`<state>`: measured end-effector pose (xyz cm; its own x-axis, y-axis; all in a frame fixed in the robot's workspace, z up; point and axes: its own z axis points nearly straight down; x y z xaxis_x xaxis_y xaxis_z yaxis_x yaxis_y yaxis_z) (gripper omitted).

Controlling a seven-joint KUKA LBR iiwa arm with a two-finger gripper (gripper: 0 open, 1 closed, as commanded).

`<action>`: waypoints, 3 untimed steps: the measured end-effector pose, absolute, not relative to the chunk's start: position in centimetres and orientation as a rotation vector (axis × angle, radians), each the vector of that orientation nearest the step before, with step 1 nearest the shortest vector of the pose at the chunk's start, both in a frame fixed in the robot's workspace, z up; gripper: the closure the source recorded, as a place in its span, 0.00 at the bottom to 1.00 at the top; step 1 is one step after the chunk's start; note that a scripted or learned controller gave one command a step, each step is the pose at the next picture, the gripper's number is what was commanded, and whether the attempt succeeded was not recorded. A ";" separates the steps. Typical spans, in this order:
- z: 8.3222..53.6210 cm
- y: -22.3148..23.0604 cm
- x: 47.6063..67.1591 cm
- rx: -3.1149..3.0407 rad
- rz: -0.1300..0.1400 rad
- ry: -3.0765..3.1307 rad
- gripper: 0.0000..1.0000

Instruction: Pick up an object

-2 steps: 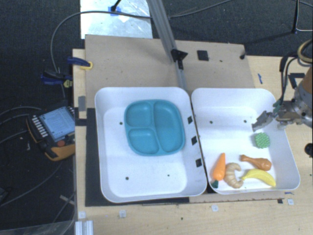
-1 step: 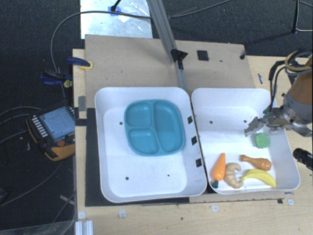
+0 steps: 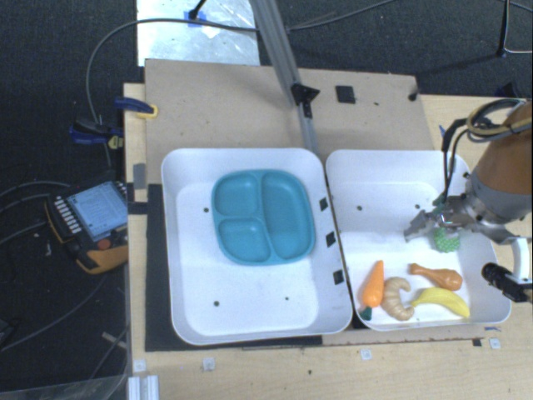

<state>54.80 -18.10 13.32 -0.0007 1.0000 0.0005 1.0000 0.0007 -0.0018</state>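
Two-finger metal gripper (image 3: 435,225) low in right white bin (image 3: 366,182), directly over small green knobbly ball (image 3: 447,240); finger state: cannot tell. Brown drumstick toy (image 3: 436,275) and yellow plastic banana (image 3: 441,302) lie just below it.

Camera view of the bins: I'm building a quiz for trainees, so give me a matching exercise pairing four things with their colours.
Things:
1. divided plate
2. carrot
3. banana
4. ball by the gripper

Colours:
A. yellow
B. green
C. blue
D. orange

Pairs: 1-C, 2-D, 3-A, 4-B
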 end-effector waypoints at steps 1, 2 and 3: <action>8.6 -18.1 55.1 -2.224 -0.005 -2.225 0.00; 10.0 -18.2 55.3 -2.229 -0.010 -2.231 1.00; 15.3 -19.3 55.2 -2.227 -0.004 -2.225 1.00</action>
<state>55.21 -19.29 15.33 0.0009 1.0000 -0.0029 1.0000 -0.0009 0.0066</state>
